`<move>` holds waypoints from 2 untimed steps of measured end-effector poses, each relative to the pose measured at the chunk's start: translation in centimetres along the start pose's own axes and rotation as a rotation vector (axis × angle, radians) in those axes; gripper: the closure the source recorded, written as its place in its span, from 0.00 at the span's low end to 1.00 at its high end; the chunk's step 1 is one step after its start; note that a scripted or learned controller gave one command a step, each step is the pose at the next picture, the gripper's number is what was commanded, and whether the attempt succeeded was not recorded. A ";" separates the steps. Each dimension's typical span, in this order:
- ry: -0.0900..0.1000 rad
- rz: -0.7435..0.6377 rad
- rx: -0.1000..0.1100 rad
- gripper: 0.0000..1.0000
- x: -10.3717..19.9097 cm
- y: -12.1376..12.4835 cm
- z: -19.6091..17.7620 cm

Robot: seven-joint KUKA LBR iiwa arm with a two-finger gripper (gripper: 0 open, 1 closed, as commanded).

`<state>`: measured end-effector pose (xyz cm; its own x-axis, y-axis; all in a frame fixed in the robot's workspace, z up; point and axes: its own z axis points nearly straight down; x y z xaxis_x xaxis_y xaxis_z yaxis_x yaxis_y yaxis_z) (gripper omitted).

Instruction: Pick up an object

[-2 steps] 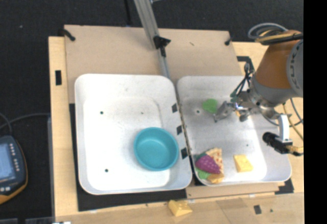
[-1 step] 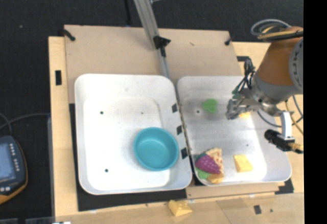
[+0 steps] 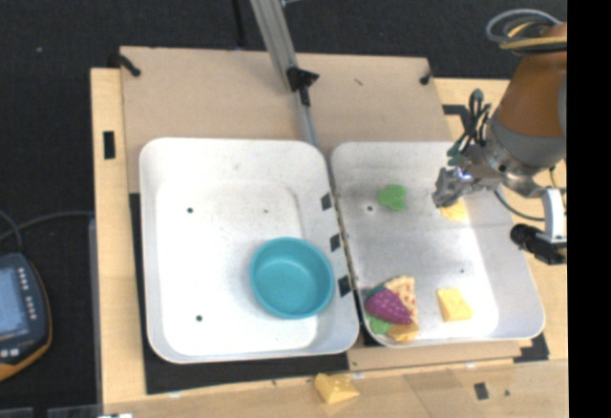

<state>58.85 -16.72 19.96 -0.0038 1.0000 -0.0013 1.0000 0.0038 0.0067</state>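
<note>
The gripper point(image 3: 451, 189) is low over the far right part of the right bin point(image 3: 496, 259). I cannot tell how it is set, because it is small and dark in this view. A yellow piece point(image 3: 455, 211) lies just at its near side, partly under it, and I cannot tell if they touch. A small green object point(image 3: 391, 198) lies on the bin floor to the left of the gripper, near but apart. At the near edge of the same bin there is a yellow block point(image 3: 454, 304), and left of it a purple grape bunch point(image 3: 389, 305) resting against an orange-yellow slice point(image 3: 402, 290). The left bin point(image 3: 191, 177) holds a blue bowl point(image 3: 291, 278) at its near right corner. One yellow wedge point(image 3: 336, 389) lies on the bench, outside the bins, at the near side.
</note>
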 end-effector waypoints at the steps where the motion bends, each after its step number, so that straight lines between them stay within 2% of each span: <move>1: -0.001 0.001 0.004 1.00 -0.5 0.6 -5.9; 2: 0.001 -0.001 0.002 1.00 -0.6 0.7 -9.0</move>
<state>59.52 -17.29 29.00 -0.0044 1.0000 -0.0008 1.0000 0.0044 0.0047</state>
